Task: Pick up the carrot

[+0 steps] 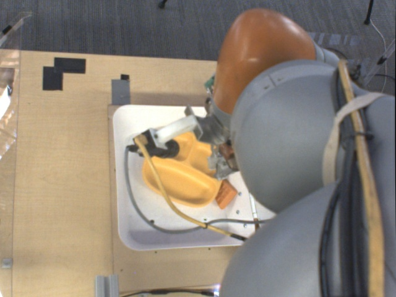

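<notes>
Camera view: the carrot (224, 195) lies in the white bin (124, 166), just beside the right end of the yellow object (179, 181), with its long axis slanted. The gripper (218, 156) hangs over that object's right edge, on the far side of the carrot and close to it. I cannot tell whether it is released or clenched.

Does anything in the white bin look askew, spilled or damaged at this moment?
Nothing looks spilled or broken. The small orange carrot lies slanted at the right end of the large yellow curved plastic object in the white bin. The grey arm covers the bin's right part.
</notes>
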Robot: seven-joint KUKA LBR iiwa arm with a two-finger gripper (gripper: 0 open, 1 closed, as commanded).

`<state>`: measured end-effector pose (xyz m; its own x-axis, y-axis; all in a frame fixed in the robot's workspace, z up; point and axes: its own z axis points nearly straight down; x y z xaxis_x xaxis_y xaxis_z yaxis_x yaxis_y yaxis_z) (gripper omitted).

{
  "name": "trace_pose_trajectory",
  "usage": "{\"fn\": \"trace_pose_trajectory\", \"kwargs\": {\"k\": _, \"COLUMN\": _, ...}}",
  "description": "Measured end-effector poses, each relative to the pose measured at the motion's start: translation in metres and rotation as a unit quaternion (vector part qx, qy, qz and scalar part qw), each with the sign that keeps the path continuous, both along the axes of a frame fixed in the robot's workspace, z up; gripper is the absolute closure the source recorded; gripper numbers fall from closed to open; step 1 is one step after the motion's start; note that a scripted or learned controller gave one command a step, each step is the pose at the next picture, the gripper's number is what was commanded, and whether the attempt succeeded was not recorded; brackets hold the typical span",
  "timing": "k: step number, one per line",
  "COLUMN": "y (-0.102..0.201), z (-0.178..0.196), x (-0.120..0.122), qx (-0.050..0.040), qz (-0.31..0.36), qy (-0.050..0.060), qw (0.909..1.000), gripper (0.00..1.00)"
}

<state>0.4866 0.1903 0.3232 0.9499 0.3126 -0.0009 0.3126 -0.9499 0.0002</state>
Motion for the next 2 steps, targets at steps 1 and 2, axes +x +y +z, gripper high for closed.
{"fn": "trace_pose_trajectory", "kwargs": {"k": 1, "y": -0.0189, "z": -0.1801, "x": 0.0175, "qx": -0.0008, "qz": -0.039, "qy": 0.004, "qw": 0.9992, "gripper": 1.0}}
{"fn": "trace_pose_trajectory", "kwargs": {"k": 2, "y": -0.0173, "z": -0.1772, "x": 0.0188, "qx": 0.001, "qz": -0.038, "qy": 0.001, "qw": 0.9993, "gripper": 0.0}}
